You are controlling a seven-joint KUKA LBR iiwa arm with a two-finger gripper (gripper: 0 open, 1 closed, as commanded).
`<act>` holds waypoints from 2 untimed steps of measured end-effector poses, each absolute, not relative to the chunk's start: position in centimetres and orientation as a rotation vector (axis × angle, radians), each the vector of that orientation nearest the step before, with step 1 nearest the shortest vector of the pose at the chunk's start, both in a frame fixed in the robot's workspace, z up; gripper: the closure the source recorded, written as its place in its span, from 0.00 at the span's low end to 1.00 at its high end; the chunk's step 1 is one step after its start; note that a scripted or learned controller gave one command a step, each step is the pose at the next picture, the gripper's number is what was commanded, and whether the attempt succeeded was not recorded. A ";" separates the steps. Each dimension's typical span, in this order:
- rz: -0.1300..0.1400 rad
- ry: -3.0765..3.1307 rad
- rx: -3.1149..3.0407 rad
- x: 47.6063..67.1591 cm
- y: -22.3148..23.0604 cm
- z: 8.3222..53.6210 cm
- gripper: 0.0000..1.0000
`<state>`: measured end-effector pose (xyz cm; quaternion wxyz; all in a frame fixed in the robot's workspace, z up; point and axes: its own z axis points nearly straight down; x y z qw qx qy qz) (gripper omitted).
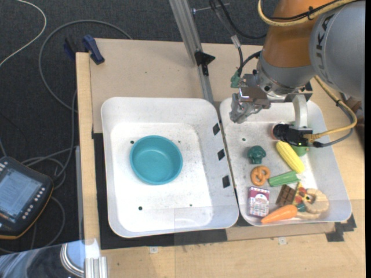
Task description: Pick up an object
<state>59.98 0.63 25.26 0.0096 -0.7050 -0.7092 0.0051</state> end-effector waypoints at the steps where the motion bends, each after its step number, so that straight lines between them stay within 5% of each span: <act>1: 0.021 -2.213 -2.202 56.4 4.8 24.1 1.00; 2: 0.024 -2.214 -2.199 54.2 9.5 24.5 1.00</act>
